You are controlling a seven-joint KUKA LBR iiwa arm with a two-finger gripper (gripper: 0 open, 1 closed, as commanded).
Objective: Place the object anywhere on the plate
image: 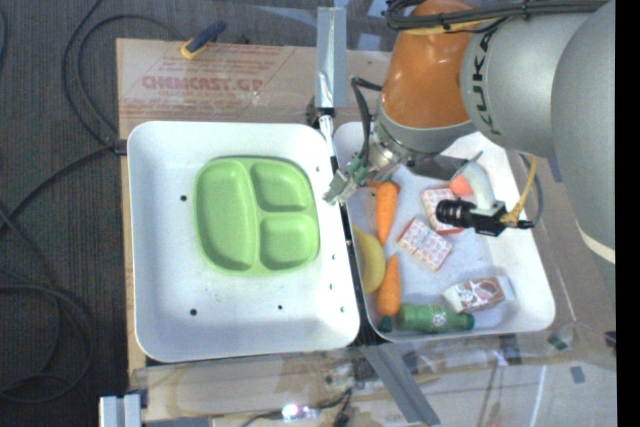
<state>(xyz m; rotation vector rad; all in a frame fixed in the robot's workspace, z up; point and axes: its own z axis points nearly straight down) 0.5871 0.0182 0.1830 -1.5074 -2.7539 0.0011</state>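
A green plate (258, 213) with three compartments lies in the middle of the left bin (160, 295), with nothing on it. My gripper (346, 183) hangs over the divide between the two bins, just right of the plate's upper right corner. An orange carrot (385, 207) lies in the right bin (535, 285), right beside the gripper. I see nothing clearly held in the gripper. The arm's orange band and grey body cover the top of the right bin.
The right bin also holds a yellow banana (370, 255), a second carrot (389, 285), a green bottle (433, 318), a small carton (480, 293) and a checked cracker packet (425, 243). A metal bar (327, 65) runs up from between the bins.
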